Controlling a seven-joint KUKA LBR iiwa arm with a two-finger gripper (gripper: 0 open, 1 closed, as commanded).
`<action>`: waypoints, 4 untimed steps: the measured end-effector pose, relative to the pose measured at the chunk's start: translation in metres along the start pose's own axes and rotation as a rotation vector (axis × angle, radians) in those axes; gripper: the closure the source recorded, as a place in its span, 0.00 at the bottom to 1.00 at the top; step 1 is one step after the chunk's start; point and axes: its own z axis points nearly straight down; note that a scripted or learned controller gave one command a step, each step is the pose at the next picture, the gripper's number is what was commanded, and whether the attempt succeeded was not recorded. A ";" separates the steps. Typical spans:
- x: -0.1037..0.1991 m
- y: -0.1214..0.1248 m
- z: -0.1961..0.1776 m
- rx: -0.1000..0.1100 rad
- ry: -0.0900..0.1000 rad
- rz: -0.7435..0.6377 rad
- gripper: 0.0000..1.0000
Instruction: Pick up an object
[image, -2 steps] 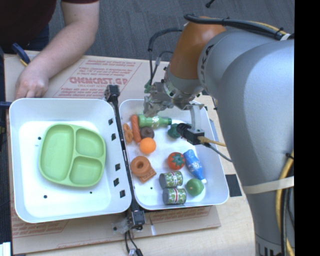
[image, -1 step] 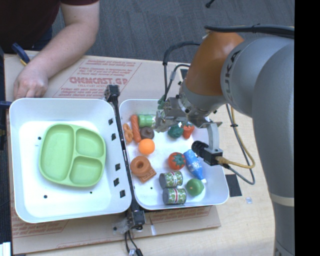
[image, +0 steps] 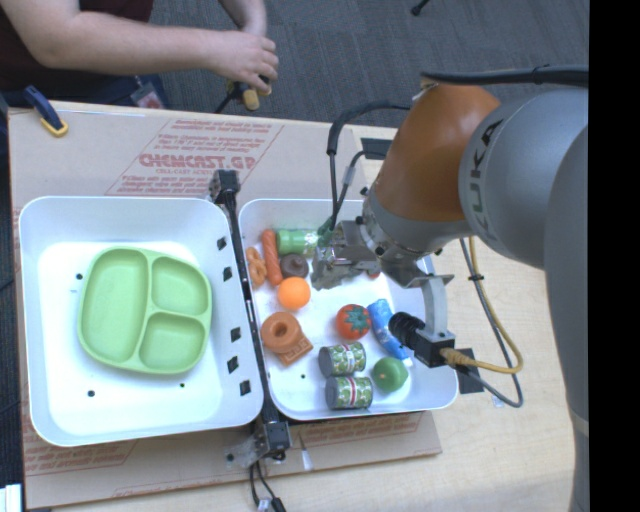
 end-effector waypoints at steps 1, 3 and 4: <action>0.000 0.000 -0.010 0.002 0.000 -0.004 1.00; -0.008 -0.048 0.060 0.002 -0.002 -0.002 1.00; -0.005 -0.047 0.052 -0.002 -0.003 -0.003 1.00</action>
